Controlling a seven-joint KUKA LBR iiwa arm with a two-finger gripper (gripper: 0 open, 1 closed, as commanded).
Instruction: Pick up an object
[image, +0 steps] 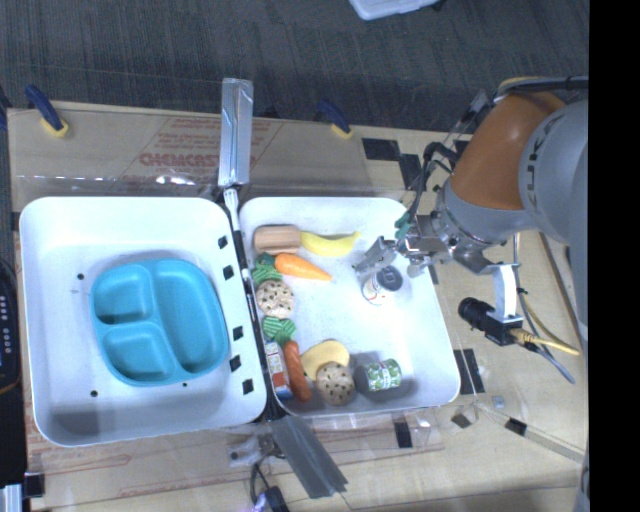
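Observation:
My gripper (376, 264) hangs over the upper right part of the right bin (425, 330), reaching in from the right. Nothing shows between its jaws. Left of it lie a yellow banana (330, 242), a tan bread roll (277, 238) and an orange carrot (301, 267). Down the bin's left wall sit a green leafy piece (264, 271), a speckled cookie (274, 298), another green piece (280, 329) and a red-orange bottle (295, 368). Along the front lie a yellow piece (324, 354), a brown speckled ball (336, 383) and a green can (382, 375).
The left bin (50, 400) holds a blue divided tray (160, 320). A metal divider post (236, 130) rises between the bins at the back. The white floor of the right bin shows bare below the gripper.

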